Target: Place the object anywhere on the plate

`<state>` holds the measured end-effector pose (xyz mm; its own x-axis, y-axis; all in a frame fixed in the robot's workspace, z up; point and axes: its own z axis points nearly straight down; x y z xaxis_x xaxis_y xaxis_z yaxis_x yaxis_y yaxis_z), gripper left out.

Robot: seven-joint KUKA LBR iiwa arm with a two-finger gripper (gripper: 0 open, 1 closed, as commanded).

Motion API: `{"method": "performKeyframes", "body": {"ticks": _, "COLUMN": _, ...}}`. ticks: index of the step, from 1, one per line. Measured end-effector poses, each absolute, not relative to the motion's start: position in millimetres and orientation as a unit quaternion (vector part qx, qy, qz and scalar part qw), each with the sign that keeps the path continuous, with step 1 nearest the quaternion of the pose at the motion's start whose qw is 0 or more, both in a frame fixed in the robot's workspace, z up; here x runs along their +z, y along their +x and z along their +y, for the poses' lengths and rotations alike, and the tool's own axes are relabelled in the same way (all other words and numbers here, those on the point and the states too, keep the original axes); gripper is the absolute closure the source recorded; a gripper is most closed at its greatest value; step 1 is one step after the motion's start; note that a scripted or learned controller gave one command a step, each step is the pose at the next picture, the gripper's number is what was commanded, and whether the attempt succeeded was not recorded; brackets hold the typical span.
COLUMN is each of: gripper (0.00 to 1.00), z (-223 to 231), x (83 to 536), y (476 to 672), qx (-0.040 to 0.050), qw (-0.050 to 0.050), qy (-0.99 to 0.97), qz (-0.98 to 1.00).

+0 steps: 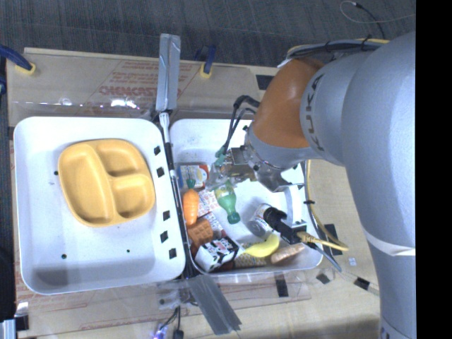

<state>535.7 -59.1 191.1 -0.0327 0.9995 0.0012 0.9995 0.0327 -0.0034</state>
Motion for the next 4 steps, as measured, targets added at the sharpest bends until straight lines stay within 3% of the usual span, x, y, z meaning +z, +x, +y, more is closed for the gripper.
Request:
{"method": "performKeyframes", "body": {"ticks": 1, "gripper": 1.00, "z": 22, "x": 203, "y": 562.3, "qx": 0.0010, "qw": 0.002, "qy": -0.699, "qz": -0.715}}
{"method": "performKeyframes", "body": {"ticks": 2, "gripper": 1.00, "z": 54, "x": 221, "y": 622.7, "qx": 0.0013, "qw": 0.001, "qy": -0.712, "qz": -0.702}}
{"method": "performKeyframes", "body": {"ticks": 3, "gripper": 0.00, "z": 54, "x": 221, "y": 622.6, "qx": 0.0016, "qw": 0.001, "qy": -0.712, "qz": -0.703}}
{"method": "performKeyframes", "body": {"ticks": 4, "gripper": 0.00, "z": 32, "x": 258, "y": 643.5, "qx": 0.0003, "qw": 0.000, "qy": -0.618, "qz": -0.787}}
